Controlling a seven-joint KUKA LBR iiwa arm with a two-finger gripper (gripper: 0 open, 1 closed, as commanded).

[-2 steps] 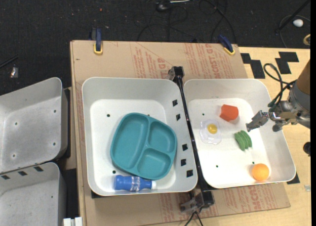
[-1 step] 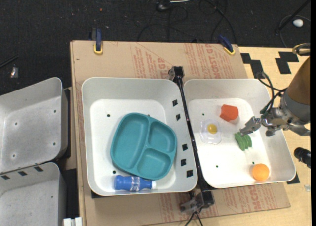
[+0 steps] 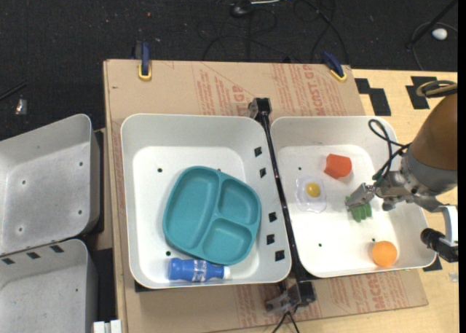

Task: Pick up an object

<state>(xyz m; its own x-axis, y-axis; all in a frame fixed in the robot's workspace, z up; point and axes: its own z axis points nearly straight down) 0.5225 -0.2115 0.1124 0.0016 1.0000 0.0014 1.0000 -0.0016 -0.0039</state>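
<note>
In the right bin (image 3: pixel 291 248), toward its 3 o'clock wall, the gripper (image 3: pixel 362 202) is low over the floor, reached in from the right edge of the view on a grey arm (image 3: pixel 429 171) with an orange band (image 3: pixel 443 131). Its fingers are closed on a small green object (image 3: pixel 361 212), which sits between the tips with its lower end showing beneath them. Whether the green object touches the bin floor cannot be determined.

Other contents of the right bin:
- A red block (image 3: pixel 338 165) at about 12 o'clock from the gripper, apart from it.
- A fried-egg toy (image 3: pixel 312 193), clear white with a yellow yolk, at 9 o'clock from the gripper, near but not touching.
- An orange ball (image 3: pixel 384 253) at about 5 o'clock from the gripper, close to the bin's near wall.

Left bin (image 3: pixel 138 200):
- A teal divided plate (image 3: pixel 212 214) with three compartments lies flat in the middle, turned at an angle.
- A blue bottle (image 3: pixel 195 271) with a white cap lies on its side at 6 o'clock from the plate, just beside the plate's rim and along the near wall.

The two bins stand side by side on a cardboard sheet (image 3: pixel 218 87), held by clamps (image 3: pixel 144 62) at its far edge. Two white lids (image 3: pixel 44 178) lie at 9 o'clock, off the sheet.
</note>
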